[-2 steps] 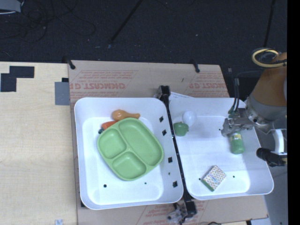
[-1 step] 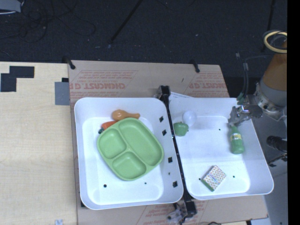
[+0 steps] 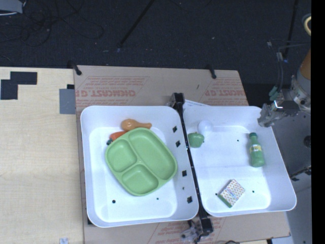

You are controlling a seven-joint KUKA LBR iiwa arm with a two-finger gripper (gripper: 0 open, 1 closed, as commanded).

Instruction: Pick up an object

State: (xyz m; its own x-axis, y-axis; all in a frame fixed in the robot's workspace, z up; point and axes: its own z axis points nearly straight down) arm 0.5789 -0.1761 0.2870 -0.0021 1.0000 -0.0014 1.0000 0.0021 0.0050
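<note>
**A:** Where was the gripper (image 3: 267, 117)?

**B:** Just beyond the far right corner of the right bin (image 3: 238, 207), hanging off the arm (image 3: 304, 80) that came in from the right. It sat outside the bin's rim, with nothing visible between its fingers. Whether those fingers were spread or pressed together, I could not tell; the tip was too small and dark against the background.

**A:** And what lay nearest to it?

**B:** The green bottle (image 3: 256, 150), inside the right bin along its right wall, lying lengthwise with its cap toward the gripper's corner. It was near the gripper but apart from it.

**A:** What else was in that bin?

**B:** A small patterned box (image 3: 232, 192) toward the near side, well apart from the bottle. Against the bin's left wall sat a small green round object (image 3: 195, 139), and just beside it, toward the far wall, a whitish round thing (image 3: 204, 126) that barely stood out from the plastic.

**A:** And on the other side of that left wall?

**B:** The left bin (image 3: 99, 207), touching the right bin along the divider. It held a green three-compartment plate (image 3: 140, 161), and an orange object (image 3: 133, 125) lay partly tucked under the plate's far edge. Both bins rested on a cardboard sheet (image 3: 127, 88).
</note>
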